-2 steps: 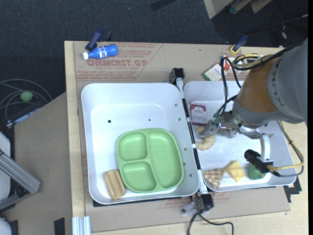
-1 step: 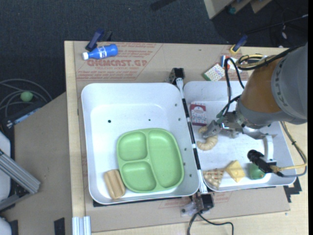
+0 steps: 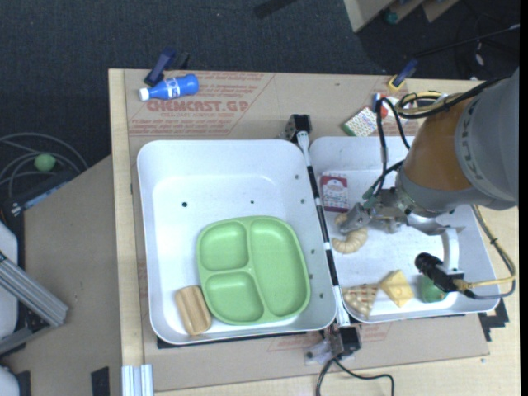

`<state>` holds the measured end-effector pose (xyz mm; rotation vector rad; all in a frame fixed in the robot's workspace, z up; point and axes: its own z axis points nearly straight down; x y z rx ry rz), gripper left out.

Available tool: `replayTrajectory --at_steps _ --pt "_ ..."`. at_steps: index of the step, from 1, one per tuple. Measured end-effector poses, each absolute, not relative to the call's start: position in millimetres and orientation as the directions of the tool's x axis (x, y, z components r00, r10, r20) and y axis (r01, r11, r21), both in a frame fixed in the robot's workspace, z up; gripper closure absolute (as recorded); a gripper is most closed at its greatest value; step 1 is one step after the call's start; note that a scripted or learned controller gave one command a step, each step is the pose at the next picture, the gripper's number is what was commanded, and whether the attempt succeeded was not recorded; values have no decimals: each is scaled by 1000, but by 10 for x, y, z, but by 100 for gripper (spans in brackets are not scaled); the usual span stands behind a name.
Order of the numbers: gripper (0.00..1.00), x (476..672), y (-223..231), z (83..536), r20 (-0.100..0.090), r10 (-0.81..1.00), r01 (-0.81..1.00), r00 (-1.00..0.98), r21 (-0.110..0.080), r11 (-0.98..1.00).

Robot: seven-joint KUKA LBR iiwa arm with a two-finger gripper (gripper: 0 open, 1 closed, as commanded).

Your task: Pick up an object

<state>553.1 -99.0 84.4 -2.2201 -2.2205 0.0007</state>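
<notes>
arm (image 3: pixel 462 151) covers much of the right bin (image 3: pixel 330 151): its back wall and right side are under the grey and orange body. arm cut off by the right picture edge. gripper (image 3: pixel 356 218) sits just above the curled tan piece (image 3: pixel 349 240), finger tips too blurred against the bin floor to tell their spread. red-and-white packet (image 3: pixel 334 192) just left of the arm, print too small to read. green thing (image 3: pixel 430 289) below the arm, partly behind a black part (image 3: pixel 436 272), shape unclear. small card (image 3: pixel 360 123) behind the right bin, pattern too small to tell.
</notes>
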Motion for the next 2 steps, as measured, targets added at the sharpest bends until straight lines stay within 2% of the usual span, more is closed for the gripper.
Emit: replayTrajectory --at_steps 1,2 --pt "0 5499 -928 845 1 1000 1000 0 -2 0" --pt "0 5619 -980 845 -1 1000 1000 0 1 0"
